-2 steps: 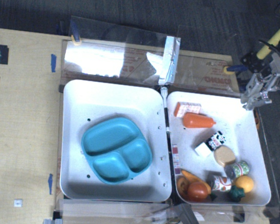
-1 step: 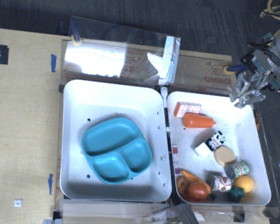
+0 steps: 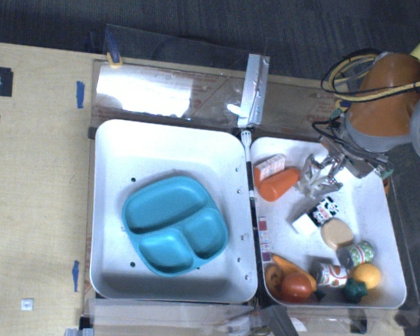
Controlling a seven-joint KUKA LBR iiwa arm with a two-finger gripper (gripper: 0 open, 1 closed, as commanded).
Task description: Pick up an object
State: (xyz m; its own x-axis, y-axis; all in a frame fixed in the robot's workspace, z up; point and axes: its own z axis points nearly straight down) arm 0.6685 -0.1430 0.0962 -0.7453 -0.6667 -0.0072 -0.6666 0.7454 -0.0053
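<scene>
Camera view, read from the left: the left bin is taken up by a blue divided tray, lying flat and slightly askew, just left of the divider between the two bins, the landmark for everything here. Just right of the divider, in the right bin, an orange block is seen lying against a small red-and-white packet. Further right of the divider, near the bin's far wall, the gripper is poised low over bare floor, beside the orange block but apart from it; nothing is seen between its fingers, and whether they are spread or closed cannot be told, as the metal blurs into the white. Well right of the divider a black-and-white box, a tan round lid, a small can, a yellow ball and, nearer the divider, a red tomato are crowded together at the near side. For a clean pick, the isolated orange block is judged the best target: the fingers should be set across its short width and brought fully down before closing, with the packet kept clear. The wrist is hidden under the orange band, and the clustered items overlap too much to be separated with confidence.
</scene>
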